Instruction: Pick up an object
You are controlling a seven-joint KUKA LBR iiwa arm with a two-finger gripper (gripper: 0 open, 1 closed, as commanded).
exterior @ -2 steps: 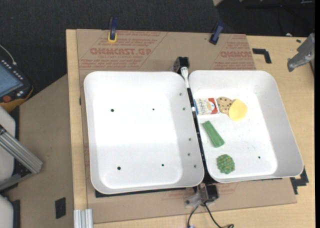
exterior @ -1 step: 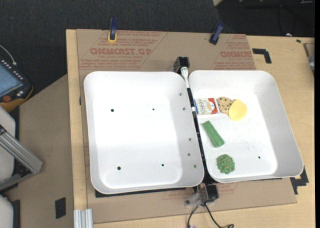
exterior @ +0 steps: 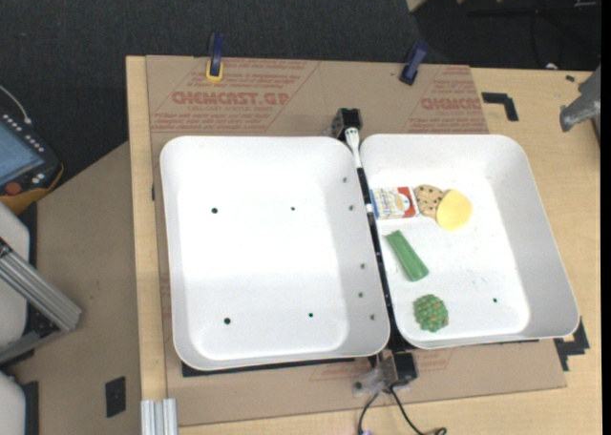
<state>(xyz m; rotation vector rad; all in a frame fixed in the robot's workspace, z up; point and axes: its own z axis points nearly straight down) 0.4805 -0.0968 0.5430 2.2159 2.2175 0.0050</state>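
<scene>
The right bin [exterior: 516, 233] holds several small objects near its left side. A small white carton with red and blue print [exterior: 392, 202] lies by the divider. Beside it sit a tan speckled cookie [exterior: 429, 198] and a yellow lemon-shaped piece [exterior: 454, 211], touching each other. A green stick [exterior: 406, 256] lies slanted below them. A round green bumpy ball [exterior: 431, 313] rests near the bin's front wall. A grey part of the arm [exterior: 584, 107] shows at the right edge, above and outside the bin; its fingers are out of frame.
The left bin [exterior: 191, 261] stands beside the right one on a cardboard sheet [exterior: 286, 90] held by two blue clamps [exterior: 216, 56]. A black clip [exterior: 346, 123] sits between the bins at the back. Cables lie at the front.
</scene>
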